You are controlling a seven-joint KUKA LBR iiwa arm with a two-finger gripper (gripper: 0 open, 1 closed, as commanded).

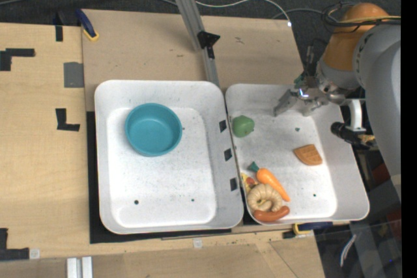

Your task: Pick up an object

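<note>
Inside left bin [111,205] blue bowl [153,129], right bin [345,198] carrot [273,183], tool [291,101] released

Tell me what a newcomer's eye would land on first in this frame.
Probably the blue bowl, alone in the left bin. Next, the food toys in the right bin: a green one near the divider, an orange-brown piece toward the right, and a carrot with a beige piece and a red sausage clustered at the front-left corner. The gripper hangs over the right bin's far end, holding nothing visible.
</note>
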